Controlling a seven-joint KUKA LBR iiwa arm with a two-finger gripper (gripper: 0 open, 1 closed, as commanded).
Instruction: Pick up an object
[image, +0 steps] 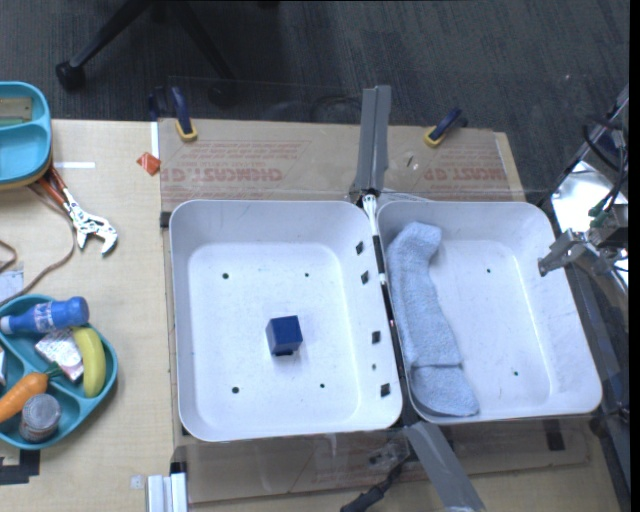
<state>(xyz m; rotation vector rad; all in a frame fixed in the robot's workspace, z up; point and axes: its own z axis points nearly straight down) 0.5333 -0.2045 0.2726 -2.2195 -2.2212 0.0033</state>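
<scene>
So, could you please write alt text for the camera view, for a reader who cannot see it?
Two shallow white bins sit side by side on a bench: the left bin holds a small blue cube, the right bin a crumpled grey cloth along its left side. The gripper is at the right bin's far right edge.

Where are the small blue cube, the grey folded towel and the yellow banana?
Small blue cube (284, 333), camera view, its top face.
Grey folded towel (425, 315), camera view, mid-length.
Yellow banana (92, 361), camera view, its middle curve.

A small blue cube sits flat just below the frame's centre-left. A grey towel, loosely rolled, lies lengthwise right of centre.
</scene>
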